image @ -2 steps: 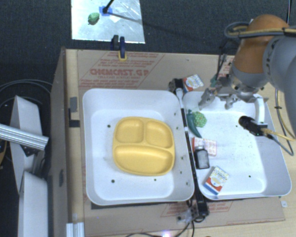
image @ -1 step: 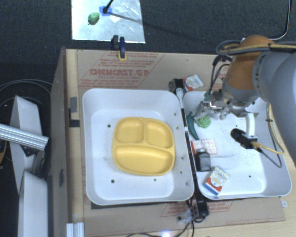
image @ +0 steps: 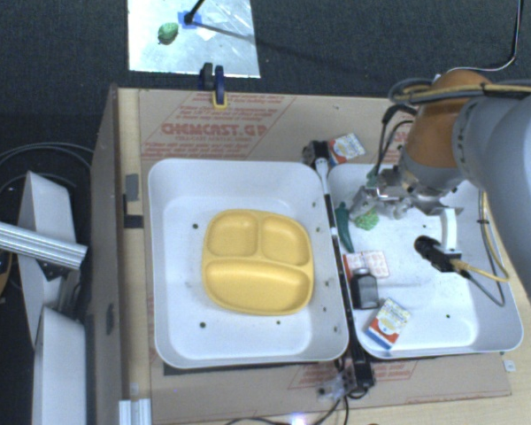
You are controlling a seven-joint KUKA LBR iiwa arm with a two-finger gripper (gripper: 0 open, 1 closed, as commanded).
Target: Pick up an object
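Small green object (image: 368, 220) lies in right-hand bin (image: 478, 319)

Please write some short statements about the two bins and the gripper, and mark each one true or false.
1. The yellow plate lies in the bin on the view's left. True.
2. The plate has three compartments. True.
3. The gripper is above the plate. False: it is over the bin on the view's right, close to a small green object.
4. The red and blue box lies in the same bin as the plate. False: it lies in the other bin, near the front edge.
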